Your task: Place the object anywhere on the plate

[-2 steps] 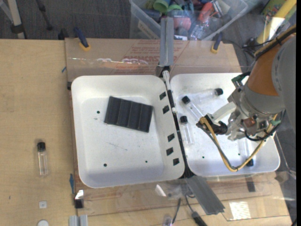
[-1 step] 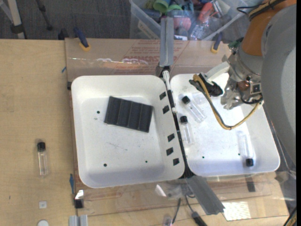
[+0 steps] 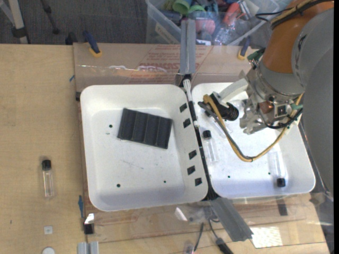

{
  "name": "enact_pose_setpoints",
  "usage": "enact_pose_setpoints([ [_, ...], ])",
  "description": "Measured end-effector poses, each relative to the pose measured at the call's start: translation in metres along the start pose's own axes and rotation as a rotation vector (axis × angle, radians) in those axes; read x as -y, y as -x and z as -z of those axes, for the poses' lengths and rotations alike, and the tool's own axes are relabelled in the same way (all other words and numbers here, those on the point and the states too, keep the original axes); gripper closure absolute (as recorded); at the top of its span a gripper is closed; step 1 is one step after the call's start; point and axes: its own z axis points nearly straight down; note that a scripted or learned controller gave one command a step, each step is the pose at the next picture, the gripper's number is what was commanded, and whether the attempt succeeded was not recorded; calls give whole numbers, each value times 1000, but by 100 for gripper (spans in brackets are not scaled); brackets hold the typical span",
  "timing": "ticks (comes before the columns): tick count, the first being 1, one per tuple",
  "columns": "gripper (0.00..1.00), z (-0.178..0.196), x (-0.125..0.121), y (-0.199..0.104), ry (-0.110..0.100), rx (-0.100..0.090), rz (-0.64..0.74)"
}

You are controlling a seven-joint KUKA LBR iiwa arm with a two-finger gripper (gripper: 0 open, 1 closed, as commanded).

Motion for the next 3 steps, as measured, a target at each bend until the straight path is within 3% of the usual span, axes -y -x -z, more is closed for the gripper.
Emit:
enact_pose_setpoints([
  [1, 100, -42, 56, 58, 1, 2, -3],
  [2, 100, -45, 139, 43, 2, -1, 13],
  [3, 100, -106, 183, -20, 2, -1, 18],
])
